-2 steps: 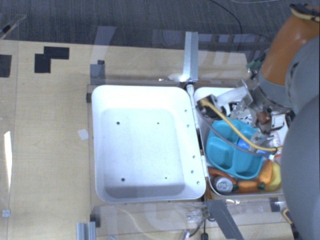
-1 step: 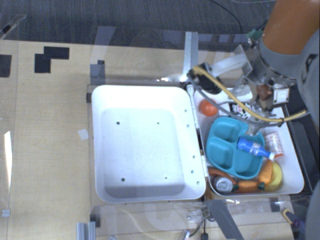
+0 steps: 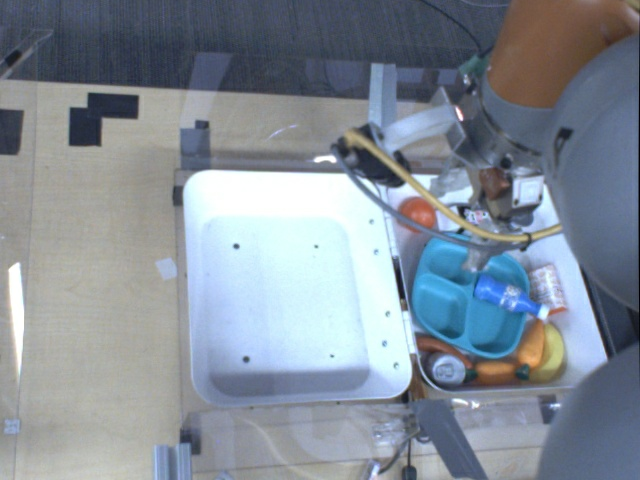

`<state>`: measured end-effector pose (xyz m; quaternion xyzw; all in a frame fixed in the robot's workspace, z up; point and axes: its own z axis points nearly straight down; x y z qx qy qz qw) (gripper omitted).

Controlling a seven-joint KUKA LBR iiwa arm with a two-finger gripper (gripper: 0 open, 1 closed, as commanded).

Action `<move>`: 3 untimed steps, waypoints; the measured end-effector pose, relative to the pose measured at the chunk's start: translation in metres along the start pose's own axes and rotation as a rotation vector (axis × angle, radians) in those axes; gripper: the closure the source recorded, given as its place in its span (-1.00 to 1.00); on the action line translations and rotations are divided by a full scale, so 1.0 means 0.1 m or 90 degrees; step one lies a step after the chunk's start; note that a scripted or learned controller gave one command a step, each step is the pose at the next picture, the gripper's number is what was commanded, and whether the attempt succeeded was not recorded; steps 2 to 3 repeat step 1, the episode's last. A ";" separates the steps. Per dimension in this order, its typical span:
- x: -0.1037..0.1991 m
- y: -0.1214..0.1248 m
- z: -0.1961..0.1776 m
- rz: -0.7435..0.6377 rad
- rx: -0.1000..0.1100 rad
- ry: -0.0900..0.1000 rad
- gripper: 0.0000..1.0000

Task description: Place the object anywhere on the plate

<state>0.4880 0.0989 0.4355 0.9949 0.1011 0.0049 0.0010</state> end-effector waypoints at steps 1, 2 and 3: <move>-0.15 0.71 0.06 -0.002 -0.001 -0.004 -1.00; -0.15 0.71 0.06 -0.002 -0.001 -0.004 -1.00; -0.15 0.71 0.06 -0.002 -0.001 -0.004 -1.00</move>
